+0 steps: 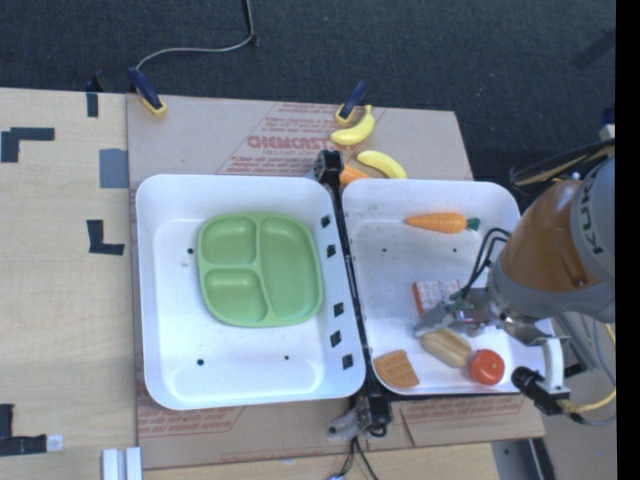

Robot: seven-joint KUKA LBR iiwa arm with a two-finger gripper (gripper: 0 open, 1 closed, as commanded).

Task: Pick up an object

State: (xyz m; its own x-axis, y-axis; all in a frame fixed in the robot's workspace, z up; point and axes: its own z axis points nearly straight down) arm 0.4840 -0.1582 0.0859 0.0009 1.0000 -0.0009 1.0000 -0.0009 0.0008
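Camera view. Two shallow white bins of smooth moulded plastic with rounded corners sit side by side on a printed cardboard sheet [290, 143], which lies on a pale wood-grain tabletop [60, 298].

The left bin [165, 368] holds a matte green divided tray [260, 270] with three recessed compartments and soft rounded edges.

The right bin [385, 203] holds several toy foods: a tapered orange carrot [437, 223] with a green tip near the far wall; a flat red-and-white packet [436, 293] at mid-bin; a tan, oblong bread roll [446, 347]; a glossy red tomato [487, 367] just beside the roll; and a flat orange-brown cracker [397, 370] at the near-left corner.

The gripper [450, 318] hangs low between the packet and the roll. Whether the jaws are apart or together cannot be told from this angle, and nothing is visibly between them.

Two curved yellow bananas [365, 143] lie on the cardboard beyond the bins. Blue-and-yellow clamps [146, 89] grip the cardboard's far edge. Dark, coarse carpet [420, 28] lies beyond, crossed by a thin cable [215, 46].
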